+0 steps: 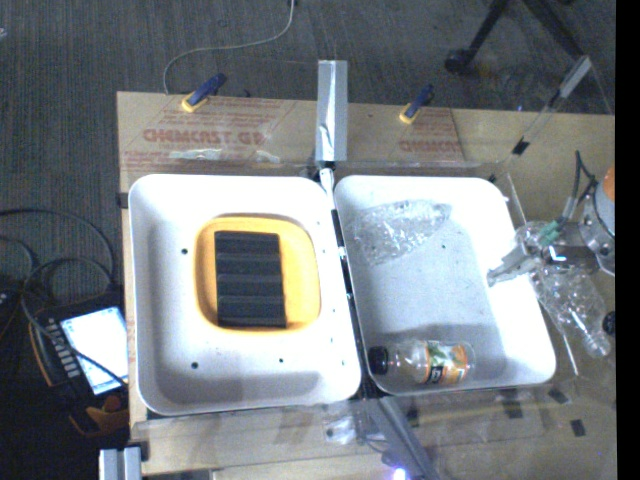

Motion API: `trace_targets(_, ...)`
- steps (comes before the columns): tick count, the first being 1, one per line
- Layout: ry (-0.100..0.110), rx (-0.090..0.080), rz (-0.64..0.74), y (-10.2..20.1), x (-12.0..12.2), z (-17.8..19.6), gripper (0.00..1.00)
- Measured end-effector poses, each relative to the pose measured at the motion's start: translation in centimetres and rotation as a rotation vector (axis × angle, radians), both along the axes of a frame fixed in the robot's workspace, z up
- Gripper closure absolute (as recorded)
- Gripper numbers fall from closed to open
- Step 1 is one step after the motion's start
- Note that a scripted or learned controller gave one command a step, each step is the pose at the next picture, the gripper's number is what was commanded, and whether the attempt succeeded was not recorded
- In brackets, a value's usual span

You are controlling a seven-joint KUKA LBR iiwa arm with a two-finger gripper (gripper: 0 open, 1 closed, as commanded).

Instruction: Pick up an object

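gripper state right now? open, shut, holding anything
gripper: at the right bin's right rim; open or shut cannot be told, nothing seen held.

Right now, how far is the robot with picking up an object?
Nothing looks picked up yet. The bottle and crumpled clear plastic lie in the right bin, and the yellow tray lies in the left bin. The hand hovers at the right bin's right edge. Grasping and lifting remain.

The white bins (430,268) shine bright, the floor (60,28) is dark, and the whole picture looks a bit fuzzy.
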State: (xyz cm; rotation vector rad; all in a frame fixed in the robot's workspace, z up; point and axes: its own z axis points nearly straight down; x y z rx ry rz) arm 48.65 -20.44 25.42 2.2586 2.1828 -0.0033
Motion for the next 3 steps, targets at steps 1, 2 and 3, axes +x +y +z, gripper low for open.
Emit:
trace_targets(1,0.002,0.004,0.253,3.0,-0.3,-10.4,0.0)
trace_targets(2,-0.001,0.002,0.322,9.4,1.2,-2.6,0.0)
trace_targets(3,0.0,0.004,0.37,8.5,-0.2,-15.0,0.0)
